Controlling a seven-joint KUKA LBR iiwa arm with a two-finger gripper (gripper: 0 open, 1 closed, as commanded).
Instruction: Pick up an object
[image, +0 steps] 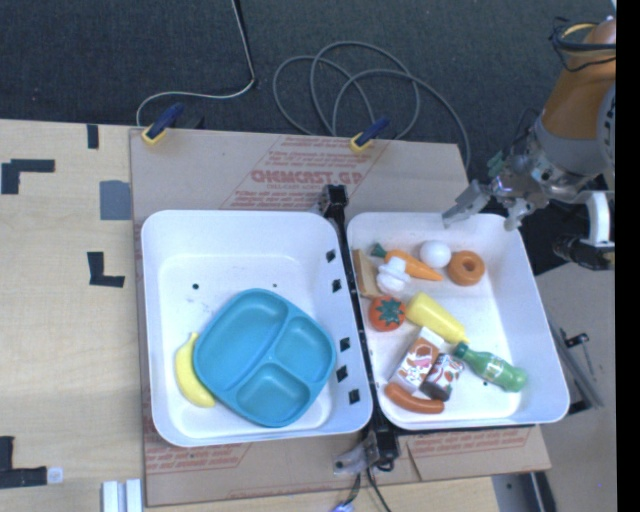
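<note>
Pre-grasp: hand (487, 207) above the right bin's (540, 330) far rim, fingers spread, nothing held.
Donut (465, 267) nearest; a vertical descent is advised.

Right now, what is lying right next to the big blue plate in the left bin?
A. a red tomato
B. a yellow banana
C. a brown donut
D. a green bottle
B. The yellow banana lies along the left edge of the blue plate in the left bin, partly tucked under it, while the bottle, donut and tomato all sit in the right bin.
</note>
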